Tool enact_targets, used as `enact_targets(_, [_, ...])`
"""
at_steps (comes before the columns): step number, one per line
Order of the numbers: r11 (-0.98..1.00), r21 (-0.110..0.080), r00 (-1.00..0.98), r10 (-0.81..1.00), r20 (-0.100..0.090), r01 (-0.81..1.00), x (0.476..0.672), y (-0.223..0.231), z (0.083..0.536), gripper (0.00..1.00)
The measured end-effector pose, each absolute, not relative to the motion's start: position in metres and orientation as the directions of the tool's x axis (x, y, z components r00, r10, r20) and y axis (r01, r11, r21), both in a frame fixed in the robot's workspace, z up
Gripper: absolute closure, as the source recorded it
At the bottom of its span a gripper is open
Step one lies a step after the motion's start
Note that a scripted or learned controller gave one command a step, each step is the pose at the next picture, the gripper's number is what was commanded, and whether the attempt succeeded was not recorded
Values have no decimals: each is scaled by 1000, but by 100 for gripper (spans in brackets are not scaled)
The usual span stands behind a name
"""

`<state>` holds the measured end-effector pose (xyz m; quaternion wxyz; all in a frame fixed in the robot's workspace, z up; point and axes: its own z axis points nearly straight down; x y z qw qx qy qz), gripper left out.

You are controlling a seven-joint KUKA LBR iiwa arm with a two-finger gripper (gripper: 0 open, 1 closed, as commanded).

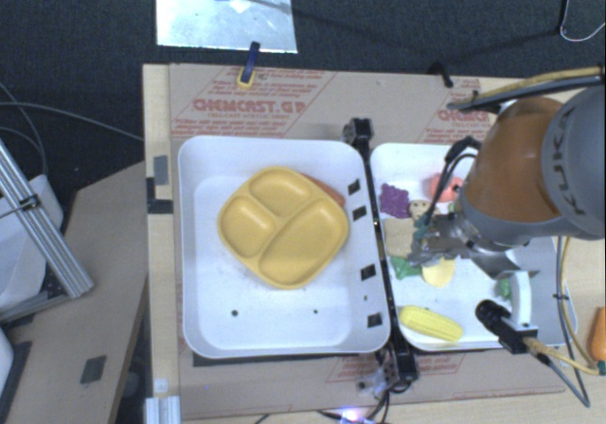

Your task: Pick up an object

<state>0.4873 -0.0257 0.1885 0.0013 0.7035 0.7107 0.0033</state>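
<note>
The grey arm (530, 176), its orange band uppermost, reaches in from the right over the right bin (402, 162), wrist bent down, the gripper (431, 247) low over that bin's middle, near its left wall.

corn cob (431, 323) | yellow | lying flat | right bin (398, 159), front edge

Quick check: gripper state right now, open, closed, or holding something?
Gripper: cannot be told; it is low in the right bin, among the small items beside the yellow piece.
</note>
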Motion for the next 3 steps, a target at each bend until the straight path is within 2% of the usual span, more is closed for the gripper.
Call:
enact_targets(1, [10, 1, -10, 1000, 2, 1000, 487, 32, 184, 100])
enact_targets(2, [8, 16, -8, 1000, 3, 1000, 495, 43, 311, 100])
enact_targets(3, [5, 3, -5, 1000, 0, 1000, 493, 42, 304, 0])
